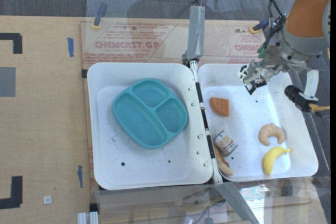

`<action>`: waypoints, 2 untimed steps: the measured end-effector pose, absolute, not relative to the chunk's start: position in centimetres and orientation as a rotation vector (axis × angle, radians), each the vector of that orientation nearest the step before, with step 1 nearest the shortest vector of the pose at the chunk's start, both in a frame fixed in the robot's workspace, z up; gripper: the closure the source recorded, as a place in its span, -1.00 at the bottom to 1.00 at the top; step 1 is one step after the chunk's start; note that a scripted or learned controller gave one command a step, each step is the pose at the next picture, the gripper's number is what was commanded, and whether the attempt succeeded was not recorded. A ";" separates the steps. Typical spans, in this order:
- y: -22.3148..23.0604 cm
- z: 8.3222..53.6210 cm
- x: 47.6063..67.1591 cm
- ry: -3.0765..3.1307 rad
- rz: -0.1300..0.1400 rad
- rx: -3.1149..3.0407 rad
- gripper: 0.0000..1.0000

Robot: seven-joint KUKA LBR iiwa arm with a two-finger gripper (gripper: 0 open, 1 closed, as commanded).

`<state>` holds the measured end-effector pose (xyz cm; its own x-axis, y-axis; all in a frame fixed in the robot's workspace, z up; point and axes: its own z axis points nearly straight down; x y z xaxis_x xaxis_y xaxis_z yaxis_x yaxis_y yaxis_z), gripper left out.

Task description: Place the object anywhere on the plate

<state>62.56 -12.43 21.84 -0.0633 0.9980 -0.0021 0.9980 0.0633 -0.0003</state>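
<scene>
Wood bench w/ two white bins: teal divided plate (150, 113) in left bin (102, 165) sits bare, waffle piece (220, 106), small can (226, 142), croissant (272, 134), banana (274, 158) all in right bin (310, 165), gripper (253, 77) over its top edge carrying nothing visible, finger spread can't tell — task looks barely begun, pick + place both left.

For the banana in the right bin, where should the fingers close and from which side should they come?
Grip the banana across its thick middle, coming straight down from above. It lies flat on the bin floor, curved, with a narrow tip pointing right, so the mid-body offers the widest, steadiest hold. Set the fingers across its length. The croissant sits just above it in the view, so probably keep the gripper clear of that side.
</scene>
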 end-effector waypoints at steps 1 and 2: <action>-5.2 20.0 60.0 2.255 -0.001 2.189 1.00; 0.9 18.5 58.2 2.282 -0.014 2.147 1.00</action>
<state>58.18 0.95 18.53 -0.0608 0.9981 -0.0117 0.9981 0.0608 -0.0008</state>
